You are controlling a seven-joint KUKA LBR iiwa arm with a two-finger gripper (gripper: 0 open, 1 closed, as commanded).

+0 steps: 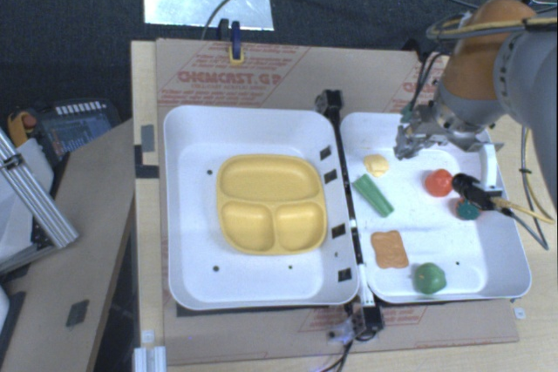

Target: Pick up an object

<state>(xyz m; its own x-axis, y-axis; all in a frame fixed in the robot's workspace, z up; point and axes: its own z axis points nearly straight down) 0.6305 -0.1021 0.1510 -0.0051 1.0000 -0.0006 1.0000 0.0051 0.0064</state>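
The grey arm with its orange band reaches in from the right and holds the gripper (406, 147) low over the back part of the right bin (506, 270), a shallow tray of smooth white plastic with rounded corners. Whether the gripper is open or closed cannot be told from this angle, and nothing is seen held in it. Just in front of it and slightly left lies a small pale yellow lump (376, 164), soft-edged and matte. Near that, a long green block (372, 194) with flat faces lies at a slant towards the seam between the bins. A glossy red ball (438, 182) sits to the right of the gripper's tip, apart from it, and a small dark teal rounded piece (469, 210) lies just beyond it near the right wall. Towards the front, a flat orange-brown slab (390, 249) with rounded corners rests on the floor of the bin, and a green round piece (429, 277) sits beside it at the front edge. The left bin (187, 213), of the same white plastic, holds a yellow moulded tray (270, 203) with one wide well and two smaller ones, all smooth and rounded. Both bins stand on a sheet of brown cardboard (279, 74) printed in red.
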